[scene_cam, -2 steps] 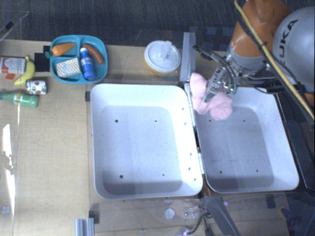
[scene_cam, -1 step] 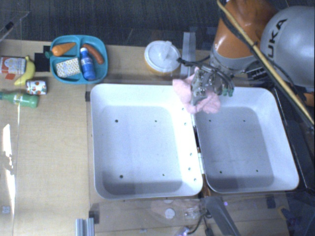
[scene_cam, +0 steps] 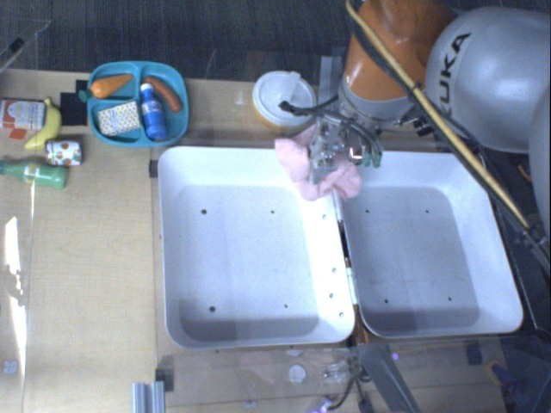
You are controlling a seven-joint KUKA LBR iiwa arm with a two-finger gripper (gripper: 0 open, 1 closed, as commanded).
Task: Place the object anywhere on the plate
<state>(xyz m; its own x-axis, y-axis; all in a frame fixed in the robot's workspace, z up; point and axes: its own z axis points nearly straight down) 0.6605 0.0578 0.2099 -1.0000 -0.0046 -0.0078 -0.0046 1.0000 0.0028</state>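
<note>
A: Where do we see the gripper (scene_cam: 331, 157)?

B: In the upper middle of the frame, under the orange band of the arm (scene_cam: 392, 46), above the far edge where the left bin (scene_cam: 176, 256) and the right bin (scene_cam: 482, 256) meet.

A: Is it gripping anything?

B: We see a pink cloth (scene_cam: 297, 163) bunched around it, showing to its left and below it. Whether the cloth sits between the fingers, we cannot tell.

A: And the plate?

B: We see a blue divided plate (scene_cam: 176, 101) at the upper left of the frame, on the bench beyond the left bin, well apart from the cloth. It holds an orange carrot-like piece (scene_cam: 112, 84), a blue bottle (scene_cam: 153, 114) and a few other small items.

A: Anything else?

B: A white cup (scene_cam: 277, 97) just beyond the bins, near the gripper, and a banana (scene_cam: 47, 126), a small can (scene_cam: 63, 152) and a green bottle (scene_cam: 34, 173) at the far left edge.
</note>
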